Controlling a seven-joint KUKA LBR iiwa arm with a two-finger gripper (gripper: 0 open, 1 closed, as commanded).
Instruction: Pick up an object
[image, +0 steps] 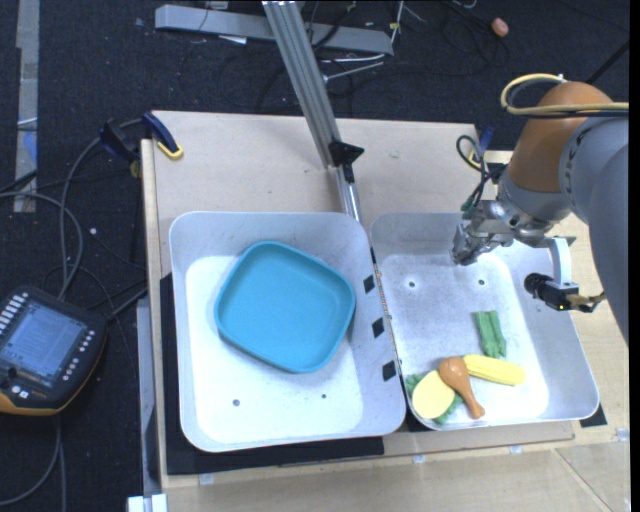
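My gripper (466, 250) hangs over the far part of the right bin (430, 300), fingers pointing down, with nothing visible between them. Near that bin's front lie a green bean-like piece (489, 332), a yellow corn-like piece (494, 371), an orange-brown spoon-shaped toy (460, 382) and a yellow round slice (432, 396) with a bit of green beside it. All of them sit well in front of the gripper, toward the near rim. A blue square plate (285, 305) rests in the left bin (200, 400).
A slanted metal pole (320, 110) rises behind the divide between the bins. A clamp (160, 137) sits at the bench's far left corner. A teach pendant (45, 350) lies on the floor at the left, with cables around it.
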